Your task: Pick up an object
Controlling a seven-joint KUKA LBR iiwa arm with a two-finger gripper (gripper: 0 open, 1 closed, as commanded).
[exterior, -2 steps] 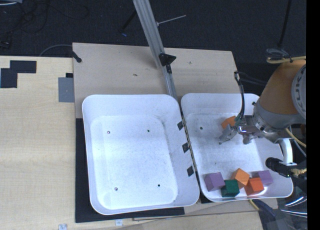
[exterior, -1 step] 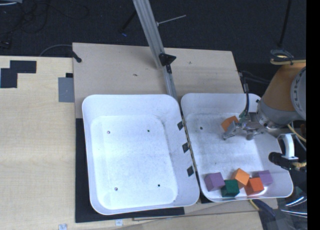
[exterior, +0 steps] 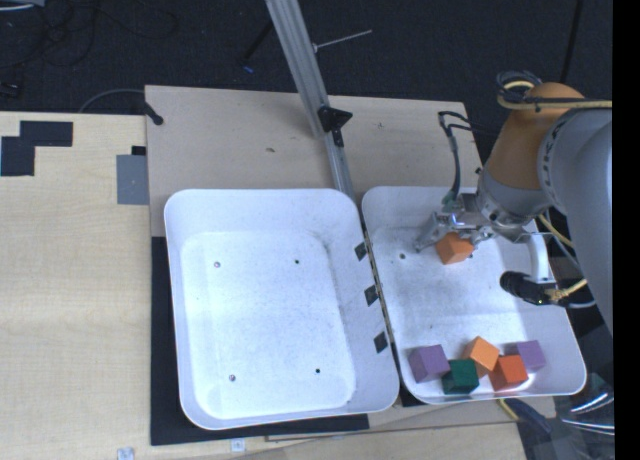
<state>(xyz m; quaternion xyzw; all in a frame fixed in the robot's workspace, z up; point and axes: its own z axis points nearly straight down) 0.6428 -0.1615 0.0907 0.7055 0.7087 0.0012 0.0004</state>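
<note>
Orange block (exterior: 455, 248) amid open bin floor (exterior: 440, 303)

Even overhead light, moderately bright. Left bin (exterior: 265, 303) and right bin (exterior: 480, 308) run near blown-out white, little surface detail. Soft shadows only. Top of frame is dark floor, underexposed. Slightly soft, low resolution overall.

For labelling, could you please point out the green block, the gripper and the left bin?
green block (exterior: 461, 376), camera view, its top face
gripper (exterior: 456, 233), camera view, midway between its fingertips
left bin (exterior: 262, 197), camera view, its far rim
</note>
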